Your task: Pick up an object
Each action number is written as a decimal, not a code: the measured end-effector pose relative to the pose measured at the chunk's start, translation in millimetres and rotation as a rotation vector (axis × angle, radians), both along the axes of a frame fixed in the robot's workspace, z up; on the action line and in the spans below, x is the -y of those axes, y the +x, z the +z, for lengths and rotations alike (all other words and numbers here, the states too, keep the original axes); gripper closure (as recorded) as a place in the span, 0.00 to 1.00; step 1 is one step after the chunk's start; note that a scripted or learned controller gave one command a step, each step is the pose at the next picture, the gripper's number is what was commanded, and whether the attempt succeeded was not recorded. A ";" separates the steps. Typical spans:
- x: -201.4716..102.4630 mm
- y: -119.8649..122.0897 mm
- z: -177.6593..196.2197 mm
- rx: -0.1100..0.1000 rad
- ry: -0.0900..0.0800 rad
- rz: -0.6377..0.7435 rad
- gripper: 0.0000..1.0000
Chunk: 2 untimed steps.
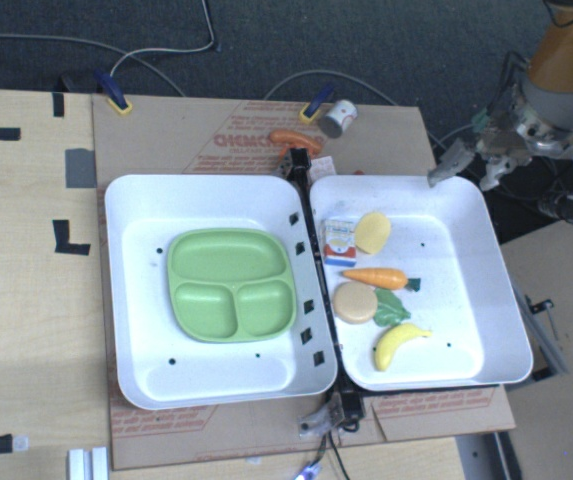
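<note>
The right bin [466, 268] holds several small items: an orange carrot [374, 278] in the middle, a yellow banana [398, 344] near the front, a pale yellow round piece [372, 232], a tan round bun [354, 303], a green leaf [391, 310] and a small white carton [339, 240]. My gripper [469, 171] hangs over the bin's far right corner, well apart from all of them. It is open, with nothing between its two fingers.
The left bin [136, 268] holds a green divided plate [232, 283]. Behind the bins on the cardboard lie an orange sausage [296, 139] and a grey cylinder [338, 118]. Two yellow-blue clamps [116, 96] and a cable [206, 28] sit at the back.
</note>
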<state>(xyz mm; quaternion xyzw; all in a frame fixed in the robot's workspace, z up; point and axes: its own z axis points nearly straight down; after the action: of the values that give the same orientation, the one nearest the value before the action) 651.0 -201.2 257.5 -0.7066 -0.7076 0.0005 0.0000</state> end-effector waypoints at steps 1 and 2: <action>-57.9 -23.4 -98.2 -0.004 0.002 0.001 0.00; -99.9 20.6 -166.5 0.010 -0.002 0.001 0.00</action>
<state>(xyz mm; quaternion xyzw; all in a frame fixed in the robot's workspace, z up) 671.6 -101.3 91.0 -0.7063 -0.7079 -0.0023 -0.0041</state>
